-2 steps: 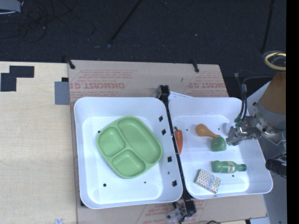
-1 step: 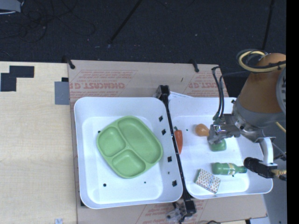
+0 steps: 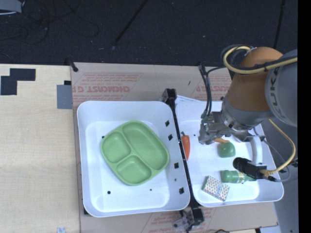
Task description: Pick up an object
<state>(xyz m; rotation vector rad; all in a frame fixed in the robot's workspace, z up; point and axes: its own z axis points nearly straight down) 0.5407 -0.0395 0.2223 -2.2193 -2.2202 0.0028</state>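
Hanging low in the right bin [image 3: 272,191], the gripper [image 3: 210,134] hides its state behind the wrist.

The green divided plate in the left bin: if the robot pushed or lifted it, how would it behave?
The green divided plate looks like moulded plastic, so it is probably stiff and light. It lies flat and wide in the left bin, so a push would likely slide it, not tip it. Its low, smooth rim may be awkward to pinch.
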